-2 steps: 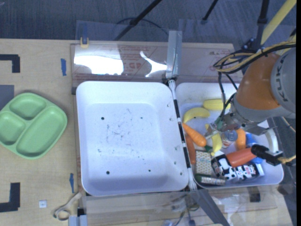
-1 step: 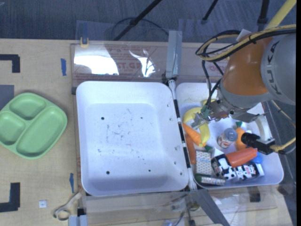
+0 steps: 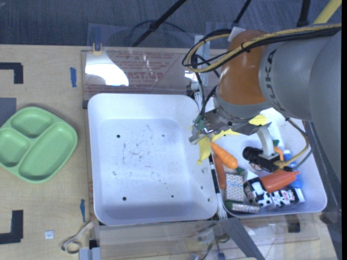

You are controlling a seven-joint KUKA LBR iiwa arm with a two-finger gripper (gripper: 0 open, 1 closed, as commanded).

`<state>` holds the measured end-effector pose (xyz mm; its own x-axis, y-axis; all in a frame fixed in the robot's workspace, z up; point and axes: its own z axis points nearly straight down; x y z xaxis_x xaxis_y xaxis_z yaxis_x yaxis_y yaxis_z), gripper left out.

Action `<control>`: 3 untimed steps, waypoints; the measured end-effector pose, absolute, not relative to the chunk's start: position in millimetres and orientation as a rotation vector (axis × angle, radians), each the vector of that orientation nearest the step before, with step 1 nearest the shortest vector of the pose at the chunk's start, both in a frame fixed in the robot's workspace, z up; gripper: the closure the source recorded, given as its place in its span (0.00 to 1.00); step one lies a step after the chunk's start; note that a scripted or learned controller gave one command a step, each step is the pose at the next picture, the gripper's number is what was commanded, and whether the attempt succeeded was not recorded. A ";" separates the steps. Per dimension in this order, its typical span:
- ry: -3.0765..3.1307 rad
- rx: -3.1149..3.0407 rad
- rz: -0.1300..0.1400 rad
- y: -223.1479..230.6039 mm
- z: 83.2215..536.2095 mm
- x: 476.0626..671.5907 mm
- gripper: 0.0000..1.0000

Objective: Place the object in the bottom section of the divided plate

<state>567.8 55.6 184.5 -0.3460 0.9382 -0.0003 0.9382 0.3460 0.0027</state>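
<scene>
Pale wood counter (image 3: 43, 64), green divided plate (image 3: 36, 143) at nine o'clock, two white bins (image 3: 149, 104) centre to three o'clock, blue tape (image 3: 72, 77) at ten.

My arm (image 3: 303, 64) reached in from the right, its orange band (image 3: 241, 77) bent low. The gripper (image 3: 205, 130) pointed down and left; I couldn't make out how it was set.

Single fixed camera above the bench (image 3: 43, 69), looking down at a slant. Both white bins in frame: left bin (image 3: 108, 112) centred, right bin (image 3: 317, 194) at the right edge. Arm (image 3: 303, 75) enters from the right, near the lens, looming large
</scene>
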 end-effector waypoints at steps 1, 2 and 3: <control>2.732 1.545 0.003 94.8 250.1 559.5 1.00; 2.593 1.777 0.000 162.7 183.2 566.8 1.00; 2.067 2.366 -0.001 195.2 187.7 599.5 1.00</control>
